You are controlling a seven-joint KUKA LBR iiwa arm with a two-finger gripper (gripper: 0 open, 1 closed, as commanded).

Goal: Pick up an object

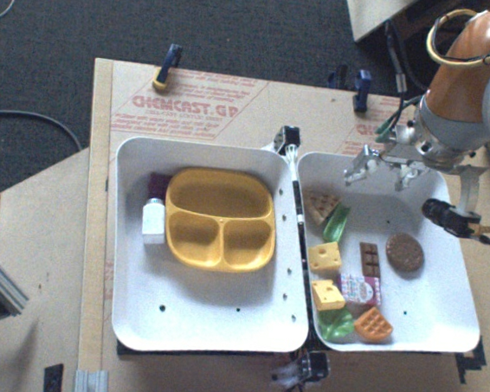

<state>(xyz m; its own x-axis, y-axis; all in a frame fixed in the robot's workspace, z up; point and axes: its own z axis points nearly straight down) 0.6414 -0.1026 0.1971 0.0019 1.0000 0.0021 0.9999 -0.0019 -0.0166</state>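
Note:
My gripper [380, 173] hangs over the far edge of the right bin [441, 316], fingers spread apart with nothing between them. Below it in that bin lie toy foods: a tan cracker [321, 205], a green pepper [336, 222], two yellow cheese wedges [325, 258] [328, 294], a brown chocolate bar [369, 259], a round brown cookie [404, 253], a pink packet [360, 289], a green piece [337, 326] and an orange waffle [372, 325]. The closest item, the cracker, sits left of and nearer than the gripper.
The left bin [129, 300] holds a yellow divided plate [221, 219], a small white bottle [154, 220] and a dark red item [159, 183] beside it. A black divider clip [288, 138] sits between the bins. A black cylinder [447, 216] hangs off the arm.

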